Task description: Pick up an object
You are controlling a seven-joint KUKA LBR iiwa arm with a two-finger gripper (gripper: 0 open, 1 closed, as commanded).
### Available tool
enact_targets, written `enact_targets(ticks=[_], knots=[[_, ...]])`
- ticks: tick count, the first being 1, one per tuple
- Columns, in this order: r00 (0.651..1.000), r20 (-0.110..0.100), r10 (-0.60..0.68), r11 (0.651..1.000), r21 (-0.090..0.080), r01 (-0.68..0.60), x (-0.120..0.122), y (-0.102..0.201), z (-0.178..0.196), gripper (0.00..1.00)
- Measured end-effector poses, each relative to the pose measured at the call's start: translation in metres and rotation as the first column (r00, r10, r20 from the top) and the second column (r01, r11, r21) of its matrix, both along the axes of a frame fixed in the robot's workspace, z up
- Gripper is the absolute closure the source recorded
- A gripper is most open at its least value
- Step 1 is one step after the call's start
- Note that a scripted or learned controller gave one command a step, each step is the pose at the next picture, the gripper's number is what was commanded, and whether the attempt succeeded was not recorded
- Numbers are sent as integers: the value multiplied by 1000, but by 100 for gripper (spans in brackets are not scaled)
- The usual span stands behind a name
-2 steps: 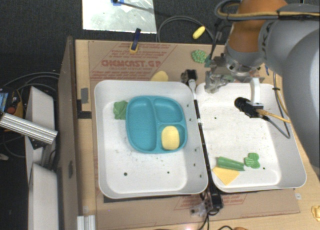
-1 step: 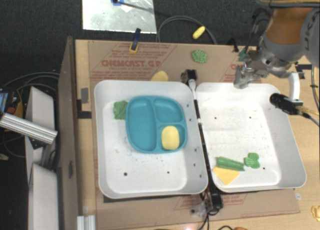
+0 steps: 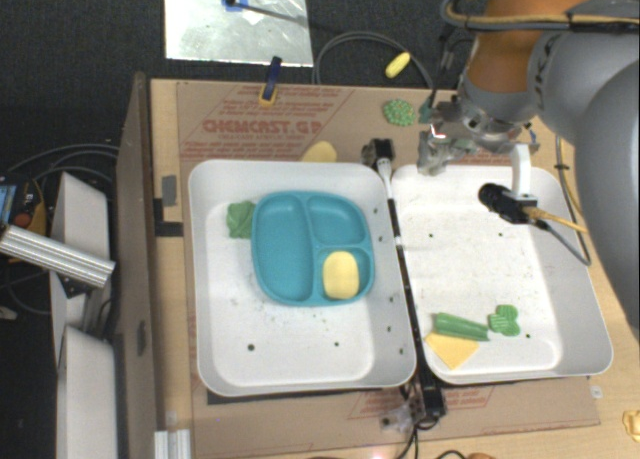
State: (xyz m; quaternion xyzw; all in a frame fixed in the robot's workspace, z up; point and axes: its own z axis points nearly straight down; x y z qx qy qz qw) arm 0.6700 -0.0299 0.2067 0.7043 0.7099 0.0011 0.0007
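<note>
Green pod (image 3: 460,327), yellow wedge (image 3: 452,350), broccoli floret (image 3: 505,320) lie grouped in right bin (image 3: 570,277), well apart from your pincer (image 3: 437,157), on its near-camera side. Pincer hangs at that bin's far rim; open or closed, you cannot tell. Blue tray (image 3: 290,257) holding yellow fruit (image 3: 341,274) sits in left bin (image 3: 220,327), leftward of pincer in view.

Left bin (image 3: 290,347), right bin (image 3: 470,257): white plastic, smooth, lightly speckled
Divided tray (image 3: 285,257): teal plastic, glossy
Desk (image 3: 250,122): brown cardboard, matt
Sheet (image 3: 235,7) beyond desk: crinkled metallic foil, shiny
Arm (image 3: 600,77): grey shell, smooth
</note>
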Motion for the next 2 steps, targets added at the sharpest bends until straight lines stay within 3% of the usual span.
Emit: enact_targets(ticks=[1,2], knots=[[1000,7,-8,1000,-3,8,0,-38,73,100],[1000,-8,2,1000,2,-2,-3,33,-23,100]])
